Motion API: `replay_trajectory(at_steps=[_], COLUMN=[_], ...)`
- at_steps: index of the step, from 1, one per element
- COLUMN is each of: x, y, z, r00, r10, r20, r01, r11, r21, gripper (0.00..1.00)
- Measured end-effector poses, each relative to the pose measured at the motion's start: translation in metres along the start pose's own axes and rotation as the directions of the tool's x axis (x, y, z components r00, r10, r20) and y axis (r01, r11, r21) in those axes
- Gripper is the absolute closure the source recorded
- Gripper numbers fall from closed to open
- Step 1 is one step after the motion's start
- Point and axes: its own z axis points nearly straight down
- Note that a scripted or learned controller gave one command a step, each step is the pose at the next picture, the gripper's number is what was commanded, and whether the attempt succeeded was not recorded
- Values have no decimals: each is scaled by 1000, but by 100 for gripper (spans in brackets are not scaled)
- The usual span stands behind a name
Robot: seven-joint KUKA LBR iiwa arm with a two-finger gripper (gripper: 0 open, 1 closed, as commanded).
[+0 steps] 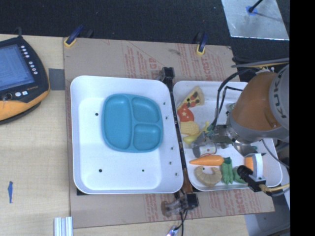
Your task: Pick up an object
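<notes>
From the overhead camera, two shallow white bins sit side by side on a sheet of cardboard (123, 53) clamped to a wooden bench. The left bin (86, 171) holds a blue divided plate (132, 122), and wide bare floor lies around the plate on every side, most of all along the near edge. The right bin (183, 90) is crowded and much of it is covered by the arm (258, 107), which reaches in from the right and hangs over the bin's right half. Open floor there is scarce; the toys lie in a column close to the wall shared with the left bin.

The gripper (205, 140) sits low in the middle of the right bin, just right of a yellow toy (190, 128). How wide it stands and whether it has hold of anything cannot be told.

A toy carrot (206, 161) lies just below the gripper, its long axis running left to right, its narrow tip pointing left and its thick end toward a green piece (227, 172). Below the carrot lies a tan ring-shaped toy (207, 176). Above the yellow toy are a red piece (185, 114) and a pizza slice (192, 99), its long axis slanting toward the bin's far right.

A handheld control pad (17, 80) lies at the bench's left edge, well apart from both bins.
</notes>
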Motion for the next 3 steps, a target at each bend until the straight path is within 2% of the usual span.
replay_trajectory(at_steps=[1, 2, 3], x=[3, 2, 46], y=[57, 56, -30], z=[14, 4, -88], r00=[1000, 1000, 1000], r10=[1, 0, -2], r20=[-2, -2, -2], r01=[-1, 0, 3], r11=[1000, 999, 1000], r21=[29, 34, 30], gripper=[0, 100, 100])
